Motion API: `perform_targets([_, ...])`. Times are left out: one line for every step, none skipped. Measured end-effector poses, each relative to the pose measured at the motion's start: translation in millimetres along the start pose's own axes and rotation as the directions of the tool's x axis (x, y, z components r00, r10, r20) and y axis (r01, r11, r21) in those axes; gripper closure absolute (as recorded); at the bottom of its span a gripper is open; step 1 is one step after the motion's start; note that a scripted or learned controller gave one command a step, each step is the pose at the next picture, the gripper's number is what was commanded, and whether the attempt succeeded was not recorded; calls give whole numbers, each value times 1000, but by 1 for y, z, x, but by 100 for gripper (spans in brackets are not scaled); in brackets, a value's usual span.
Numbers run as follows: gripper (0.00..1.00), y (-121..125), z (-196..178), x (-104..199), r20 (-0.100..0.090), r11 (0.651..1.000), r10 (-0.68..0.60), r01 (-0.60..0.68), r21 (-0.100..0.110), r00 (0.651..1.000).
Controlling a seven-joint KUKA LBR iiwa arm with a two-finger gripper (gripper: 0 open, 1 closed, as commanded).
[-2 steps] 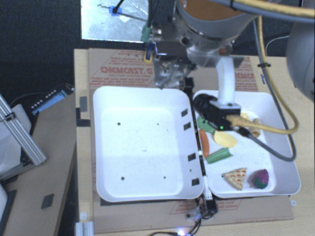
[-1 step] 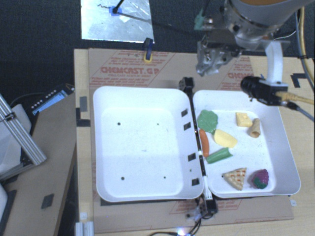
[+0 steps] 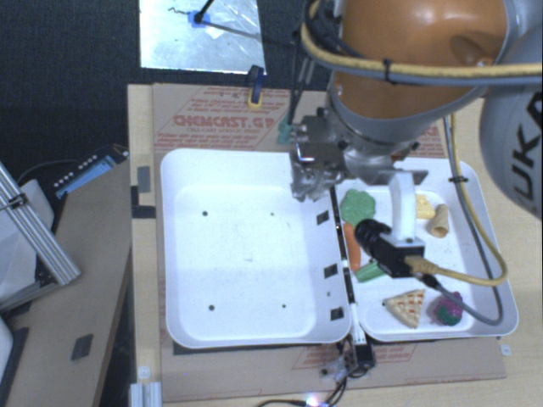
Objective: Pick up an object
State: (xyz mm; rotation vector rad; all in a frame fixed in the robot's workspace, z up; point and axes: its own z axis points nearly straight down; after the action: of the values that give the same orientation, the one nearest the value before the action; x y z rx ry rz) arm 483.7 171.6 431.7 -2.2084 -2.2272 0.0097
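We see the arm [image 3: 424, 49] reaching in from the right and far side, its orange band bulging large near the top. Below it the grey wrist [image 3: 373, 147] points downward, and the gripper [image 3: 312, 185] hangs left of the wrist; its finger position is unclear to us.

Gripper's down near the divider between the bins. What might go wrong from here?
The gripper sits over the left bin, while the carrot, pizza slice and other toys lie in the right bin; closing here may grab nothing. The yellow cable could drag toys.
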Motion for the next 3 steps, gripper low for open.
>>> perform_targets([100, 2, -110, 4, -6, 1000, 3, -3, -21, 1000])
perform_targets([100, 65, -103, -17, -1, 1000, 10, -10, -12, 1000])
perform_targets([100, 16, -50, 59, -1, 1000, -4, 4, -3, 1000])
